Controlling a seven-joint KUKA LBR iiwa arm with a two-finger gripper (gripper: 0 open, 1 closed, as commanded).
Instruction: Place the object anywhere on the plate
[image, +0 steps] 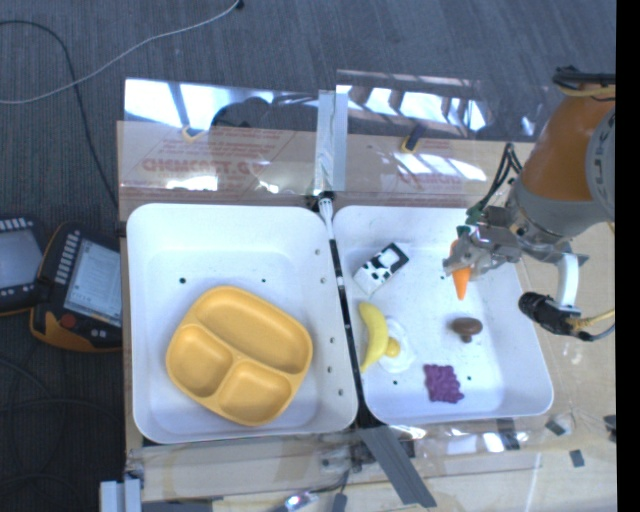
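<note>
Far left of frame: a pendant lies on the floor, screen too small to read. Left bin holds the yellow plate, three compartments, sitting slightly toward the lower middle, nothing on it. Across the top, a cardboard sheet under clear plastic carries faint red lettering; glare kills it, can't read it reliably. Right bin: black-and-white block at upper left near the divider, banana below it just beside a white piece, purple grapes lower centre, brown lump mid-right. Carrot hangs point-down at the gripper, upper right of that bin, and looks lifted off the floor; the jaws seem closed on its top end, though the contact itself is small and partly hidden. Task thing is probably the carrot, so the step is likely carry leftward to the plate. Risks: grip is only on the carrot's tip, so it could swing or slip out mid-transfer; a low path may clip the divider between bins; an early release drops it on the bin floor beside the plate; tapered shape may roll off the raised rim.
</note>
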